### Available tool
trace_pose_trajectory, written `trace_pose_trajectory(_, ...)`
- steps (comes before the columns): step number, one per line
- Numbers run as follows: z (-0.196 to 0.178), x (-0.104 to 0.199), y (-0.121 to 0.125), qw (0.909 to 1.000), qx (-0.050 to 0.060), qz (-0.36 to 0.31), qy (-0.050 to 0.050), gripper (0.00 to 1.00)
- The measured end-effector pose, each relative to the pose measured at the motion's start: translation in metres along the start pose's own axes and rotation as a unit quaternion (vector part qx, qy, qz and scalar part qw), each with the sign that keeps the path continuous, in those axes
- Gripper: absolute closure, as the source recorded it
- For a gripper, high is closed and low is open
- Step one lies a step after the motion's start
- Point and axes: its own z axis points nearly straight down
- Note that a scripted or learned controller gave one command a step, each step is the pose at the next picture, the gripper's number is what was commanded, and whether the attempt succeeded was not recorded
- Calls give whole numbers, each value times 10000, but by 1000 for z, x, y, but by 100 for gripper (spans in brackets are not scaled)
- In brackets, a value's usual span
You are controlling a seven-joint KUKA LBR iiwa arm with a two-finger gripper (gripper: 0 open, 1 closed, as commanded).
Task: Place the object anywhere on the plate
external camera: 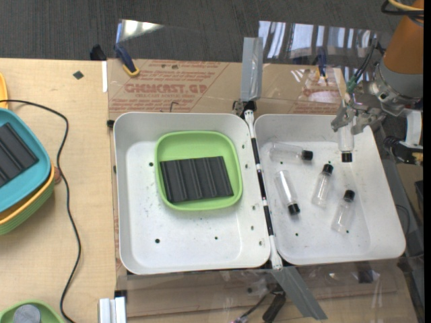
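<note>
My end effector [348, 128] hangs over the right bin [387, 244], apparently gripping a clear vial [347, 144] upright; the green plate [199, 145] in the left bin awaits delivery.

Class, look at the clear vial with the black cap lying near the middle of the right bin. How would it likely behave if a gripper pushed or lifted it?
The vial lies on its side and looks round, so a sideways push would probably roll it across the right bin. Its clear, smooth wall suggests it could slip between fingers. It looks small and see-through, so it is likely light, though possibly breakable.
</note>
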Motion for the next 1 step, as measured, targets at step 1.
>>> trace_pose_trajectory(1,0,0,0,10000,-4,2,0,0)
